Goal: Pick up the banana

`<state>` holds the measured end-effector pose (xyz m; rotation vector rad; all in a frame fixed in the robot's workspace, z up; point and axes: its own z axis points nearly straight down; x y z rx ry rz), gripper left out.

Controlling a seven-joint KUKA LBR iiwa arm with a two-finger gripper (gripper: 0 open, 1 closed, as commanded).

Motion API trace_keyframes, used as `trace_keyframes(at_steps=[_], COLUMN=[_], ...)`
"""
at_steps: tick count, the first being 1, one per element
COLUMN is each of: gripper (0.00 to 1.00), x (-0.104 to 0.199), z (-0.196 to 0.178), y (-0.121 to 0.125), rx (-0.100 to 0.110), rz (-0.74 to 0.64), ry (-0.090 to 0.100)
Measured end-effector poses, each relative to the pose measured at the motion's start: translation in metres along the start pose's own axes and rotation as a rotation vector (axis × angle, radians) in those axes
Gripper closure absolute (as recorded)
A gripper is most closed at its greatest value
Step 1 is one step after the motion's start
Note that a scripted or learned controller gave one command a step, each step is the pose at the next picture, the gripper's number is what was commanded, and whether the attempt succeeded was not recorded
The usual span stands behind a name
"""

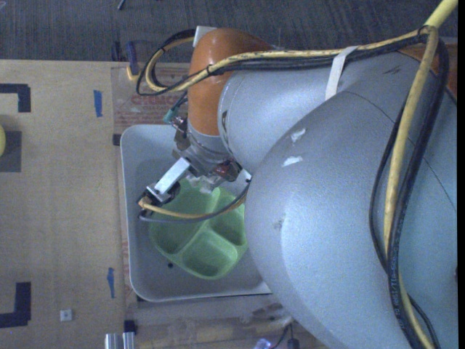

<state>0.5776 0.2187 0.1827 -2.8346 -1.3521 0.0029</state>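
My hand (212,177) is down low in the white bin (138,267). It hangs right over the top part of a green dish (207,257). My big grey arm (334,195) comes in from the right and covers most of my hand. So I cannot tell if my hand is spread apart or pressed together, and I cannot tell if it has hold of anything. My orange band (218,57) sits above the wrist, near the top side of the bin.

The green dish lies in the bin, close to the bottom side. Little walls split it into a few parts. Its right side goes under my arm.

The bin sits on a brown table (58,195). The table has bits of blue tape (97,103) and black corner marks (18,97) on it. At the far left edge of the table, well apart from my hand and the bin, there is a small yellow bit (1,141) just above a dark patch. The edge cuts it off, so I cannot tell if it is the banana.
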Motion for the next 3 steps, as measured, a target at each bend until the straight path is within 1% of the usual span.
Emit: trace_keyframes(at_steps=[1, 2, 3], gripper=[1.00, 1.00, 1.00], x=[-0.013, -0.084, -0.071], z=[0.090, 0.084, -0.040], y=[-0.028, -0.041, -0.070], rx=[-0.009, -0.045, 0.000], rz=[-0.513, -0.703, -0.546], ry=[0.010, 0.042, -0.001])
